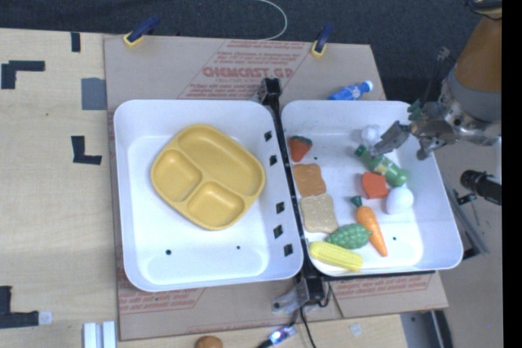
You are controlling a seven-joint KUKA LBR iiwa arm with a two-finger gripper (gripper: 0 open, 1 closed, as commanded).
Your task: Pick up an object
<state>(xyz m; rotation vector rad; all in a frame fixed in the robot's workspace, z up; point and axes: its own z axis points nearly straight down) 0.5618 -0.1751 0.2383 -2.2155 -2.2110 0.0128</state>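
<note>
The two shallow white plastic bins sit side by side so the arm can lift from one and set down in the other: the left bin (134, 200) holds a yellow three-compartment plastic tray (208, 175), while the right bin (436, 244) carries the loose toy food that the task draws from. The grey two-finger gripper (404, 141) hangs low over the upper right part of that bin, its two fingers spread apart with nothing between them (so nothing is held yet). Just beside its lower finger lie a small green plastic vegetable (390, 169) and a red-orange block-shaped toy (374, 185), with a white egg-shaped toy (399, 200) touching or nearly touching that block; these look like the likeliest targets, though which one is meant I cannot tell. Further off lie an orange plastic carrot (372, 229), a yellow plastic corn cob (335, 257) and a tan slice of toy bread (319, 213). The pieces are crowded, so a closing grasp may nudge a neighbour.
</note>
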